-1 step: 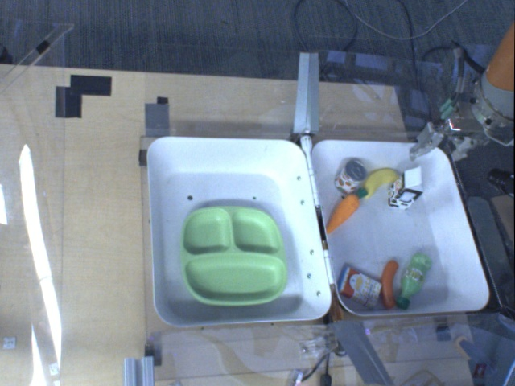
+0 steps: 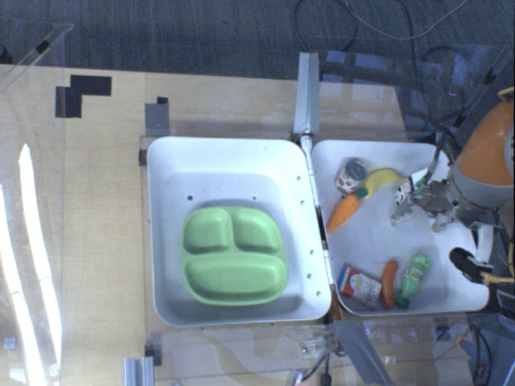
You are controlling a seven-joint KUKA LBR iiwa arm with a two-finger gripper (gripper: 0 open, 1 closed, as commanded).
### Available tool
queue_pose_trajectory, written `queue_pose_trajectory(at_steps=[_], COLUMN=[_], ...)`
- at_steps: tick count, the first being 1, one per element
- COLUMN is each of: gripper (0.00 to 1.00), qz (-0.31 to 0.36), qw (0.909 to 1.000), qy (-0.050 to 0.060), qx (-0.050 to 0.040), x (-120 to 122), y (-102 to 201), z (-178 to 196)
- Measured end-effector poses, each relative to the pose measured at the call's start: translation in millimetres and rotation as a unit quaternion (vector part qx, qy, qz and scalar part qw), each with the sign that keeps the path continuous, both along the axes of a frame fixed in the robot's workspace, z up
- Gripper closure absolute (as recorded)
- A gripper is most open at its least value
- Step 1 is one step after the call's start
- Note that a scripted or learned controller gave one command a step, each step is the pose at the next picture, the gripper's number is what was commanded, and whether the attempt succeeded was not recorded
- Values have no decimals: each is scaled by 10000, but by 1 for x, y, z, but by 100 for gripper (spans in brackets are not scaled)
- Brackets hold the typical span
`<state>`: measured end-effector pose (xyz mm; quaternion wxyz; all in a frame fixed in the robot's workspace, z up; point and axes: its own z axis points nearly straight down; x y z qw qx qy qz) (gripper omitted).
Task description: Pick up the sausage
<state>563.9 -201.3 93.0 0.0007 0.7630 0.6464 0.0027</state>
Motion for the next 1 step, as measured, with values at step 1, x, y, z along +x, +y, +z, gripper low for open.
queue_pose_trajectory(at_steps=[1], gripper=[0], qz=[157], qw=[9999], qy=[-36], qx=[-19], x=[-62], y=[55], z=[-3])
